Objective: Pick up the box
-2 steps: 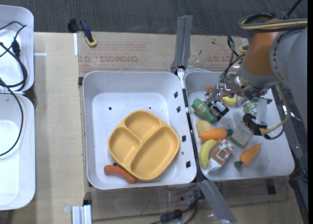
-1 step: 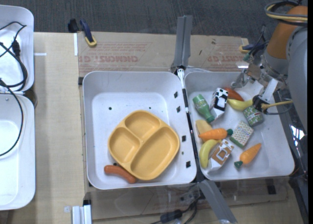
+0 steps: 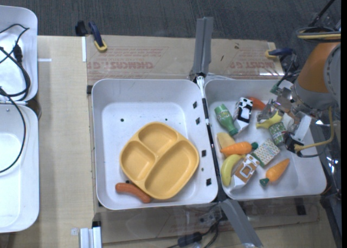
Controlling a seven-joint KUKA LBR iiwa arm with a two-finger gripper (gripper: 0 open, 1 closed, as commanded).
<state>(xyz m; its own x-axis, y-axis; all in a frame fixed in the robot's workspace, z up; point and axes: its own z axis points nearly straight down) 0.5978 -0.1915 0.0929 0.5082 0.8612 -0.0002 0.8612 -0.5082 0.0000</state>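
Currently, with the gripper (image 3: 275,112) above the right bin (image 3: 309,187), jaw state indeterminate, the box (image 3: 245,171) lies wedged between banana (image 3: 229,168) and carrot (image 3: 237,148); a descent risks grabbing neighbours instead.

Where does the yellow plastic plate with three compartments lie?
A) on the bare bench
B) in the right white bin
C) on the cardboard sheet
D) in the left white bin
D: the yellow plastic three-compartment plate rests in the left white bin, an orange sausage-shaped toy beside it.
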